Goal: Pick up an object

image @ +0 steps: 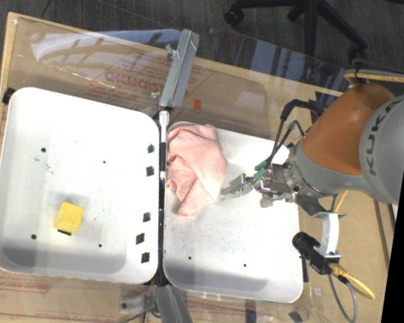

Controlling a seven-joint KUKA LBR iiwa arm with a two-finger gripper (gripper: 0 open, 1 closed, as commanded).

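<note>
Just left of claw [229,189] — pink cloth [194,165].

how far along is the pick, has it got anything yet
Early stage. Done: the arm has reached over the right bin, its gripper beside the pink cloth. In hand: nothing shows between the fingers; the cloth lies crumpled in the bin's upper left, by the divider. Left: grasp and lift something. The yellow block sits untouched in the left bin.
</note>
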